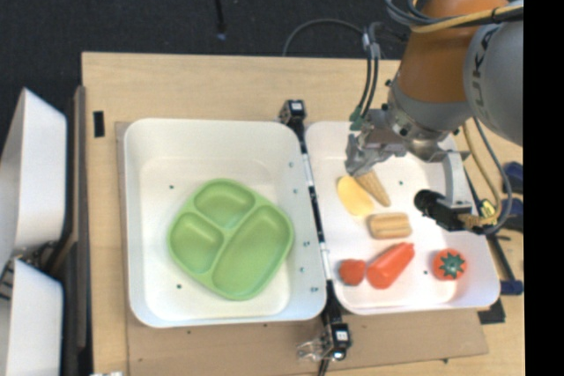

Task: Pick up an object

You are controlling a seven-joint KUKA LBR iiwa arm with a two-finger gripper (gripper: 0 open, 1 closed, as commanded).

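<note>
Gripper (pixel 364 156) is seen low over the far part of the right bin (pixel 493 293), its grey metal head hanging just above a ribbed tan cone (pixel 375 186) and a pale yellow wedge (pixel 355 197). Whether it is open or closed cannot be told, since that part is lost against the arm's dark body.

Nothing is seen lifted, so the pick is judged not yet done; the reach down appears to be the step in hand, with grasp and lift still left. The cone and wedge are taken as the likely targets, being nearest the gripper.

All the small things are gathered in the right bin. A tan roll (pixel 389 225) with rounded ends is laid near the middle. Below it, a small red ball (pixel 352 272) is set touching or just beside a tapered orange-red carrot (pixel 391 264). A red tomato (pixel 448 265) with a green cap is placed near the right wall. All look like smooth, matte moulded plastic.

In the left bin (pixel 141 295), a green plate (pixel 231 238) of rounded outline is laid flat, divided into three shallow hollows. Both bins are white and shallow, with rounded corners.
</note>
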